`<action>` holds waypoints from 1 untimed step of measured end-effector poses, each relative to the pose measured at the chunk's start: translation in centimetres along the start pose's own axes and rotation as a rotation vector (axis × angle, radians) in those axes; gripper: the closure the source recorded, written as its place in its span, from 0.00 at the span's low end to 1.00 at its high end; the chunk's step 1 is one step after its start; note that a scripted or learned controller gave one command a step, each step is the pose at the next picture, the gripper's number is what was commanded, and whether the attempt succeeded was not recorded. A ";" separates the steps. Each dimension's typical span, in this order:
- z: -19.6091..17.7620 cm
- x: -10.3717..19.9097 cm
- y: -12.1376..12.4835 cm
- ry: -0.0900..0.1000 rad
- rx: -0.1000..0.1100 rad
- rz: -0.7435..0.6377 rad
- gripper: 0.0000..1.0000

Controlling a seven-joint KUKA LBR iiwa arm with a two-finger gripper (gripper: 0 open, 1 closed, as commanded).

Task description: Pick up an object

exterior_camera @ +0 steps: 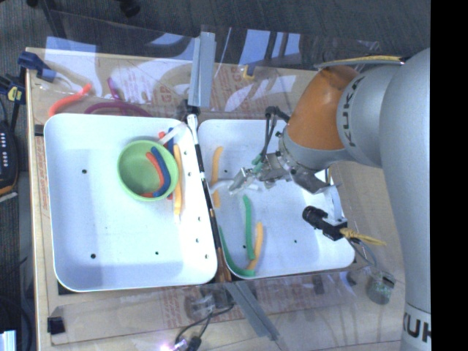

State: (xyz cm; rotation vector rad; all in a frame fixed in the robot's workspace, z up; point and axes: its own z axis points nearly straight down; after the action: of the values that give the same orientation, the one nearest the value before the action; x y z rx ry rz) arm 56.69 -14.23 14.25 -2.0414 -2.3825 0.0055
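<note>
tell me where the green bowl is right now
The green bowl sits in the left bin, near its upper right corner, close to the divider between the bins, with red and blue pieces inside it.

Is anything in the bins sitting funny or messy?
Yes. The green bowl in the left bin is tipped on its side against the divider, with colourful sticks poking from it. A green cord in the right bin lies loose.

Two bins sit side by side on a desk (307, 320). The left bin (95, 247) holds a bowl (142, 168) near its right wall. The right bin (292, 258) holds several sticks (248, 221) at its left side.
</note>
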 end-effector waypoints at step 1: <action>5.0 2.6 -4.2 -0.004 -0.007 -0.025 0.00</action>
State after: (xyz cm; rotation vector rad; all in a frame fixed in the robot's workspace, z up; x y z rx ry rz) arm 52.11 -12.31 9.31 -2.0160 -2.4140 0.0015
